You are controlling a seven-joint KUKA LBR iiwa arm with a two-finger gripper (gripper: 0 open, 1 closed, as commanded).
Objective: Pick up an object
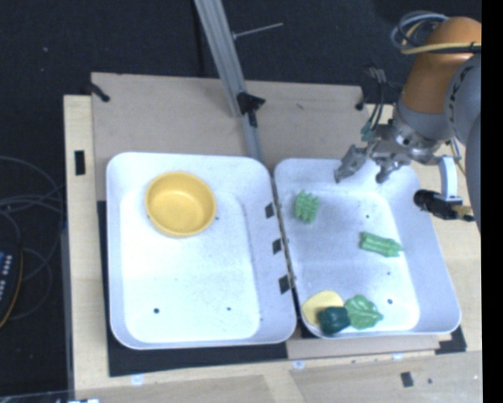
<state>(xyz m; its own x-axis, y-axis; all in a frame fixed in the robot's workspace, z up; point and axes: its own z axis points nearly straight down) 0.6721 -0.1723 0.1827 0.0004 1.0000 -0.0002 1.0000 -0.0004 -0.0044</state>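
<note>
My gripper (366,171) hangs open over the far edge of the right bin (419,259), its two fingers spread with nothing between them. In that bin a small green ridged piece (306,206) lies near the left wall, below and left of the gripper. A flat green strip (379,243) rests toward the middle right. At the near left corner a yellow lump (320,301), a dark green block (333,318) and a light green leafy piece (364,311) sit bunched together.
The left bin (192,309) holds a yellow bowl (180,204) at its far left. A grey metal pole (226,57) slants up from between the bins. Black clips (278,246) line the divider between the two bins.
</note>
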